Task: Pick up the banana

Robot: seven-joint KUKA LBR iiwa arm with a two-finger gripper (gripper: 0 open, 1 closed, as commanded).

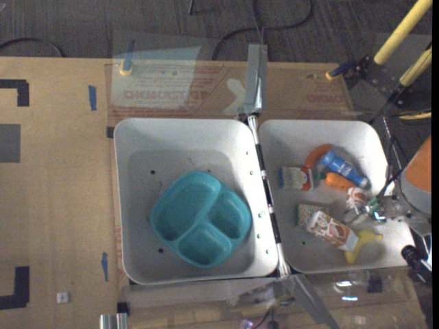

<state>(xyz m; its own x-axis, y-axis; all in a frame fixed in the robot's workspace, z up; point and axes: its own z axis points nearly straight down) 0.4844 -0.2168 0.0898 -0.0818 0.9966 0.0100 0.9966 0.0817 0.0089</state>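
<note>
The banana is lying at the near edge of the right bin, a small yellow piece close to the bin's near-right corner, with one end touching or just beside the small printed carton on its left. The gripper is being held low over the right bin, just beyond the banana on the far side, among the clutter. The arm is reaching in from the right, its orange band showing at the edge. Whether the fingers are apart or together cannot be told; they are blurred and lost against the objects beneath, and nothing is seen between them.

Farther back in the same bin, a blue bottle is lying across an orange object, with a second small carton to their left. The left bin is holding a teal divided plate.

Trouble is likely to be caused by crowding. The gripper is probably sitting over the items next to the banana rather than over the banana itself, so a closing there could be made on the carton or on nothing. The banana is also lying near the bin wall, and a finger could be blocked by it during a descent.
</note>
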